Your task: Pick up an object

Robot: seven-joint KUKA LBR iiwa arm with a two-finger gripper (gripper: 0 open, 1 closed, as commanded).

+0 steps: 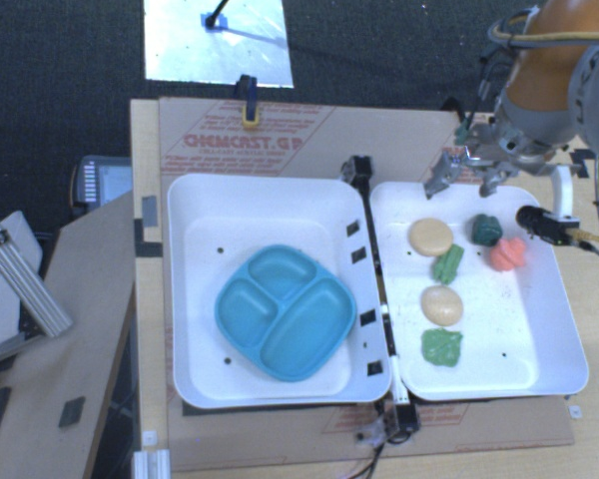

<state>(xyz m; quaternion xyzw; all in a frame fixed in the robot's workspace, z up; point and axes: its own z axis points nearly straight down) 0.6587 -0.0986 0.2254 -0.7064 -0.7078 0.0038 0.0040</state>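
White plastic forms both shallow bins on the counter. The left bin holds a blue divided plate lying flat, turned at an angle to the bin's walls. The right bin holds six small things: a tan round piece near the back, a dark green lump to its right, a pink-orange piece just beside that lump, a green elongated piece touching the tan round one from below, a pale yellow oval nearer the front, and a flat green piece just below it. The claw hangs over the back rim of the right bin, above the tan round piece, its fingers spread apart with nothing between them. The grey arm with its orange band reaches in from the right.
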